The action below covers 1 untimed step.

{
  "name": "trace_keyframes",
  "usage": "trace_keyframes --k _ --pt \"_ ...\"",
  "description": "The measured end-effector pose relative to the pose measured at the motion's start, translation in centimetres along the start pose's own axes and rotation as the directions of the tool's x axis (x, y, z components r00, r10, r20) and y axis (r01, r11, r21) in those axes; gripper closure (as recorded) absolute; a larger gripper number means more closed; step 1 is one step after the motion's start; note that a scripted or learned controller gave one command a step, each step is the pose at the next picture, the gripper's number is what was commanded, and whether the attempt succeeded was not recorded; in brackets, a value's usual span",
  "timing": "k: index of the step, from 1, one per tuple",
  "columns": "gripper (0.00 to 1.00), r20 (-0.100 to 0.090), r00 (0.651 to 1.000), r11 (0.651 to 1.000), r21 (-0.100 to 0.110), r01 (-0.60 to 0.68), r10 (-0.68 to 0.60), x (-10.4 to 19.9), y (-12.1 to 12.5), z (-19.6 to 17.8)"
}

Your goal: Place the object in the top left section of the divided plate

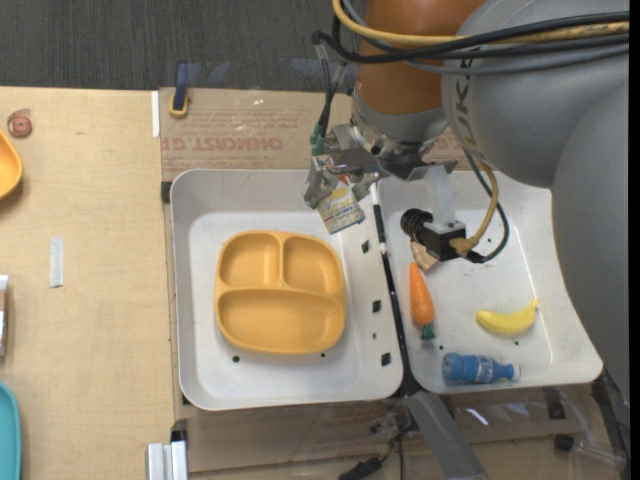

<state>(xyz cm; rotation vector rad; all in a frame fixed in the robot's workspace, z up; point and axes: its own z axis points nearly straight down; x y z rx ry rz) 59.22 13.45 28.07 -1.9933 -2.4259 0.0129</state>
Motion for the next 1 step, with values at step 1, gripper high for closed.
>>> trace_keyframes --k 1 --pt "1.0 0.0 0.999 0.999 0.001 -0.037 0.037 4.19 1.69 4.58"
